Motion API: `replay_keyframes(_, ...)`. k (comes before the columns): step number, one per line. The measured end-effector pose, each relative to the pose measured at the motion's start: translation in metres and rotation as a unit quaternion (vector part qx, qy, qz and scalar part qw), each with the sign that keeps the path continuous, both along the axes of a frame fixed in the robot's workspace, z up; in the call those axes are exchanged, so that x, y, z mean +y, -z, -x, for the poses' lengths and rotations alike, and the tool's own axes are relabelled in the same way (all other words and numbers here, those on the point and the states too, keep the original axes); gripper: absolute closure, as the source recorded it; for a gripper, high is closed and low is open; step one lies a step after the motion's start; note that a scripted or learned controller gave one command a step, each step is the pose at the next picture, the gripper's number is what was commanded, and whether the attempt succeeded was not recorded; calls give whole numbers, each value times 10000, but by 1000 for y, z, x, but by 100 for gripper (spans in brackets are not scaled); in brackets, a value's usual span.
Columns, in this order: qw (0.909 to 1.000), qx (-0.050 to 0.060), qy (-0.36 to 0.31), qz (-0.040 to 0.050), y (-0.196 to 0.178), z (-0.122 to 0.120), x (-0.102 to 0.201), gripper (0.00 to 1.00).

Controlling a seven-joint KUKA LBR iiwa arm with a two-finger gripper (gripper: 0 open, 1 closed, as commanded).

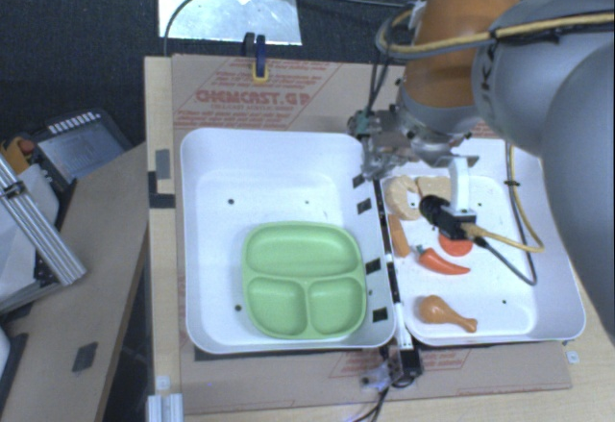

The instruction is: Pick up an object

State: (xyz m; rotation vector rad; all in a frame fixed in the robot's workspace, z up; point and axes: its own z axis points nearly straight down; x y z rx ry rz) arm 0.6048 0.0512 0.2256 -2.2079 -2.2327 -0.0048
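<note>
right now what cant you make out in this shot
- Gripper: open or shut can't be told; the arm's wrist covers it in the camera view.
- Pale item in the right bin: partly under the gripper, identity unclear.
- Red item: partly behind the black part.

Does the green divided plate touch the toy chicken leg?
Apart. The camera view shows the green divided plate in the left bin and the toy chicken leg in the right bin, with both bin walls between them.

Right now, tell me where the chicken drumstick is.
The chicken drumstick lies in the right bin, near its front edge, just below the red chili pepper.
</note>
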Motion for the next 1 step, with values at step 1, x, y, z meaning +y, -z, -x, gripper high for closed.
replay_keyframes(1,10000,7,4,2,-3,20,51,100)
